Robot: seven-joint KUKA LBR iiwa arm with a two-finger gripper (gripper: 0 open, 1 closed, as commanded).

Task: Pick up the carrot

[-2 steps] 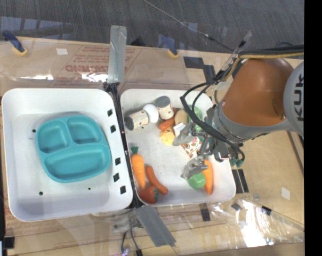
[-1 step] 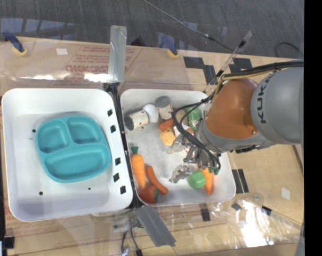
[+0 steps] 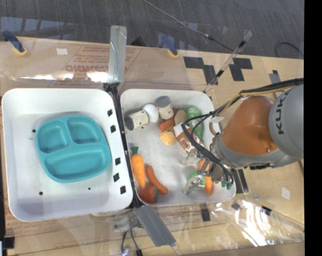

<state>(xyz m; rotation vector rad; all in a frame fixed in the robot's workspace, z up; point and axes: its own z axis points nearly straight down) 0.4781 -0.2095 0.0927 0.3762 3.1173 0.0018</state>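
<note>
Orange carrot (image 3: pixel 137 170) lies against the right bin (image 3: pixel 150 96) left wall, at about 8 o'clock in that bin, beside a red pepper (image 3: pixel 149 194). Gripper (image 3: pixel 199 181) sits low at 5 o'clock; its opening I cannot tell. Step judged: approach. Next move calls for travel toward 9 o'clock, over the carrot.

Bins (image 3: pixel 22 103): I see 2, both white; black marks along their shared edge
Divided plate (image 3: pixel 73 148): teal, plain
Carrot (image 3: pixel 138 170): orange, green at the top
Arm (image 3: pixel 257 129): grey with an orange band; black cables
Bench (image 3: pixel 150 57): tan cardboard, red print, black squares
Floor (image 3: pixel 70 4): dark grey
</note>
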